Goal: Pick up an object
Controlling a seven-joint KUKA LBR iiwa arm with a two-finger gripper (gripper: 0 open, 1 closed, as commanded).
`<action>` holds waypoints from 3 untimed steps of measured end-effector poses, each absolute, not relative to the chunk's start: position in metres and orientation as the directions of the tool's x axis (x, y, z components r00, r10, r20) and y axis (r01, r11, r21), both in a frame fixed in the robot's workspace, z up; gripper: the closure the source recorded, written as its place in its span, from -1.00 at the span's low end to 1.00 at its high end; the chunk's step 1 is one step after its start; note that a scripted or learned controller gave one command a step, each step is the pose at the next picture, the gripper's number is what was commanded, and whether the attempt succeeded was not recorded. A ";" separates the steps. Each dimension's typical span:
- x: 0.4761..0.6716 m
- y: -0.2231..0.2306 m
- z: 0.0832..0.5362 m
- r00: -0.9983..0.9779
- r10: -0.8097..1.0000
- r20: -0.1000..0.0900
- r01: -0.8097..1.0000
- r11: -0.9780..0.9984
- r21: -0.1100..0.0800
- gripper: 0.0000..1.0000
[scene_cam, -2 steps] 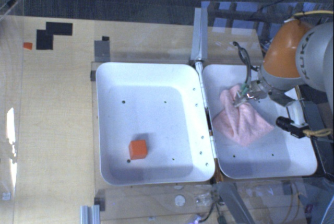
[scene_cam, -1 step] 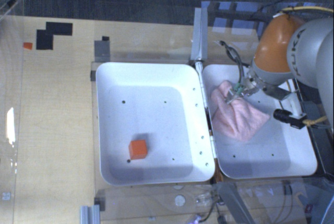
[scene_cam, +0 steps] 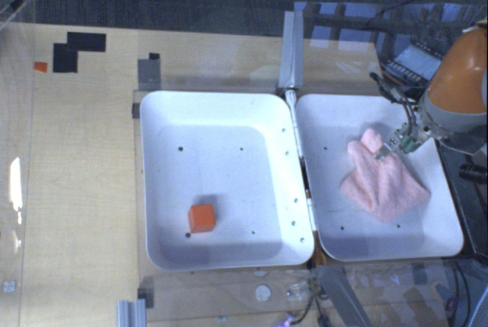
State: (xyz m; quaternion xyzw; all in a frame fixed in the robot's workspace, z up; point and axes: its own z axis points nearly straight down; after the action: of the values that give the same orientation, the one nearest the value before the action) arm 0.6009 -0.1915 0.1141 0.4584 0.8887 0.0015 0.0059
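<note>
We are looking at a pick that is barely under way: the pink cloth [scene_cam: 381, 182] is lying crumpled on the floor of the right bin [scene_cam: 450, 242], a little toward its right wall, with nothing lifted clear yet. The gripper [scene_cam: 393, 147] is reaching in from the right edge, slanting down and left, its tip meeting the cloth's upper, raised fold. We are judging that contact is being made, but how wide the claw stands, and whether it has any fabric, we cannot tell. An orange block [scene_cam: 202, 218] is sitting near the front-left corner of the left bin [scene_cam: 152, 165], well apart.
</note>
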 end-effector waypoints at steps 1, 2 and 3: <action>0.632 -0.172 0.092 -0.688 0.725 -0.015 0.725 0.689 0.011 -1.00; 0.629 -0.142 0.092 -0.714 0.700 -0.016 0.700 0.714 0.011 -1.00; 0.635 -0.118 0.092 -0.641 0.768 -0.014 0.767 0.641 0.013 -1.00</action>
State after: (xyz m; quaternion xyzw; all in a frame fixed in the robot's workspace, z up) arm 0.6354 -0.1180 0.0923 0.4237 0.9058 0.0030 0.0090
